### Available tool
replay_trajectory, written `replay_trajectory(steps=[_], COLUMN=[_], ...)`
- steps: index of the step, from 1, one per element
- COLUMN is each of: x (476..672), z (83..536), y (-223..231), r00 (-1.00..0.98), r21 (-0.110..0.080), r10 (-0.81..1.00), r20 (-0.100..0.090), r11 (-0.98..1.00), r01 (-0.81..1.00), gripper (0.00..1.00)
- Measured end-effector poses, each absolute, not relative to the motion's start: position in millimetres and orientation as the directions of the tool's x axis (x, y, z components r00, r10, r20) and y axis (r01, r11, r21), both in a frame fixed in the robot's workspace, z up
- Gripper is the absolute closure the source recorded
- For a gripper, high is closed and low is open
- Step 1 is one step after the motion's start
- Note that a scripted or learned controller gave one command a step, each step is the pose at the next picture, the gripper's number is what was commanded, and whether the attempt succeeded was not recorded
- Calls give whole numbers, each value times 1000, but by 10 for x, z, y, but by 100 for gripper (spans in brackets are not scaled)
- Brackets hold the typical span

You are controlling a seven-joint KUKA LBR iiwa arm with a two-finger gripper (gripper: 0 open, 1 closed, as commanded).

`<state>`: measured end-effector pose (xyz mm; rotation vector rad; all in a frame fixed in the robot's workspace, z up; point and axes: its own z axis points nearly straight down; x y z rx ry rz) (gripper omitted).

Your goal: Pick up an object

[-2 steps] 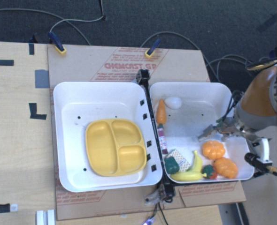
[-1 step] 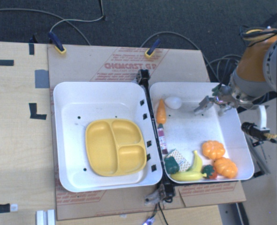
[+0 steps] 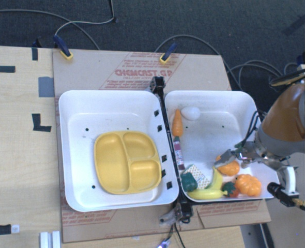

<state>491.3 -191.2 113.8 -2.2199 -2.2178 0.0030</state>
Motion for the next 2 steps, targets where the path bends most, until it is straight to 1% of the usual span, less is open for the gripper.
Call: replay_trajectory(steps=[1,2], x=[4847,4850], z=[862,957], y=[-1568,-1567], r00=[1,1], r21=[4,3], r10=[1000,1000], r20=[-3,-3], r11=[-1,-1], r01=[1000,1000], gripper=[0,100])
